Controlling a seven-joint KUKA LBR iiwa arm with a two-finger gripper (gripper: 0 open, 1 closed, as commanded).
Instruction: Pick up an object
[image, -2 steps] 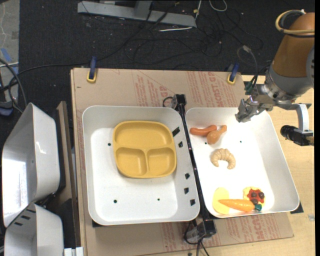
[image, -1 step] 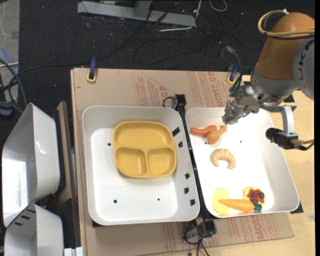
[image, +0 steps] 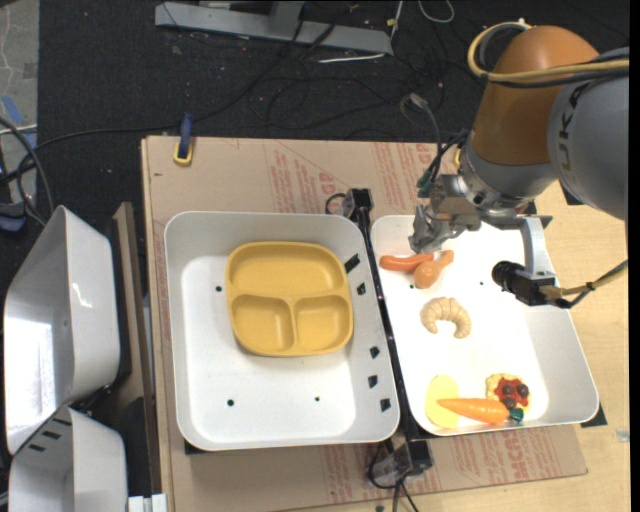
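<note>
The right bin (image: 560, 350) holds several toy foods. An orange-red sausage (image: 402, 263) lies at its far left corner beside a small orange piece (image: 433, 267). A tan croissant (image: 447, 316) sits in the middle. Near the front lie a carrot (image: 474, 409) on a yellow slice (image: 441, 396) and a small red-topped piece (image: 508, 389). My gripper (image: 430, 238) hangs directly over the sausage and the orange piece, its tip close to them. Nothing is seen held in it.
The left bin (image: 200, 400) carries a yellow divided plate (image: 290, 298). A black fitting with a cable (image: 518, 281) juts over the right bin's far right. The arm's bulk (image: 530, 110) covers the far edge. Spare white bins (image: 55, 310) stand at the left.
</note>
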